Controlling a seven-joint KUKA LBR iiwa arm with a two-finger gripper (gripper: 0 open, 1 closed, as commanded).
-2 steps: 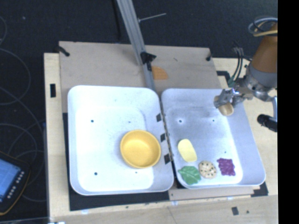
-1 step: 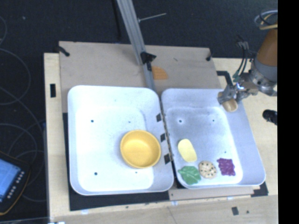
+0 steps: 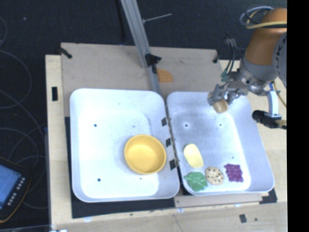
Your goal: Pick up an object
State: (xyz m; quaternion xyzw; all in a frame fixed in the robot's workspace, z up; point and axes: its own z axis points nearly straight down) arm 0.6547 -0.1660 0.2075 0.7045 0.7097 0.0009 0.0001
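1. White bins, two of them, side by side on the bench. Left bin has a yellow bowl sitting upright near its lower right corner.
2. Right bin holds four small bits along the near edge: pale yellow oval piece, green leafy piece by the corner, a speckled round cookie-like thing beside it, and a purple grape-like cluster furthest right. Too small to say more abt what they are.
3. Arm comes in from the right, grey w/ orange band; upper part is cut off at the frame edge.
4. Hand sits over the far right corner of the right bin. A small tan round object shows at its tip, but the shot is blurry there; can't tell whether the fingers are spread or pinching it.
5. Grey rail runs down from the top to the seam between the bins; a small orange patch lies beside it on the brown board.
6. Dark device w/ blue screen at the lower left, partly cut off.
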